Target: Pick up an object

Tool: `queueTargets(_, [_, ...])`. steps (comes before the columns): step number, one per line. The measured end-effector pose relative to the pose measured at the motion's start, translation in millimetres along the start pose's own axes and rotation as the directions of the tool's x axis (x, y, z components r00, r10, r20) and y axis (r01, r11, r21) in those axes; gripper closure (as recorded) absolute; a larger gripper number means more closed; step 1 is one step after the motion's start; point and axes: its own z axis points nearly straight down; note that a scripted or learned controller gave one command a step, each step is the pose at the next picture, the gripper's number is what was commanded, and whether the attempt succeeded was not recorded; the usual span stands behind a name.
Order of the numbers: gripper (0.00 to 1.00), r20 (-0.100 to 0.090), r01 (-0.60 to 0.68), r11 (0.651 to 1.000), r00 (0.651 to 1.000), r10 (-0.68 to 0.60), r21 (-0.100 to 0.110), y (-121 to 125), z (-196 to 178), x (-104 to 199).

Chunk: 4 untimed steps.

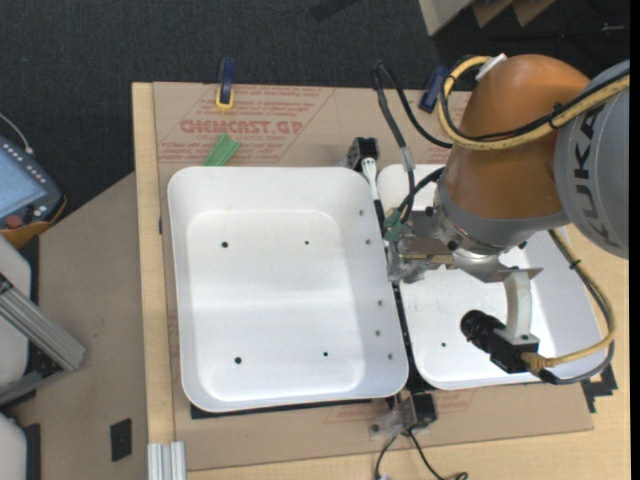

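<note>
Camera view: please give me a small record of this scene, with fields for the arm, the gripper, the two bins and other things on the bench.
arm: grey with orange band, over the right bin
gripper: low at the right bin's left edge; fingers hidden
left bin: white, dark dots on its floor
right bin: white, mostly covered by the arm
bench: cardboard sheet with a green piece

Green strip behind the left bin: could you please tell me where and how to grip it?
Probably mid-length, across its narrow width, from straight above: the green strip lies flat and slanted on the cardboard.
</note>
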Motion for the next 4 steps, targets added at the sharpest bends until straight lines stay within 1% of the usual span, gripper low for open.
queueTargets(1, [1.00,-0.002,0.002,1.000,1.000,-0.002,-0.014,1,-60,44])
queueTargets(2, [1.00,0.000,-0.004,1.000,1.000,0.004,-0.017,1,-138,22])
queueTargets(3, [1.00,0.001,0.000,1.000,1.000,0.000,0.000,0,-94,62])
queueTargets(4, [1.00,-0.002,0.000,1.000,1.000,0.000,-0.016,0,-171,82])
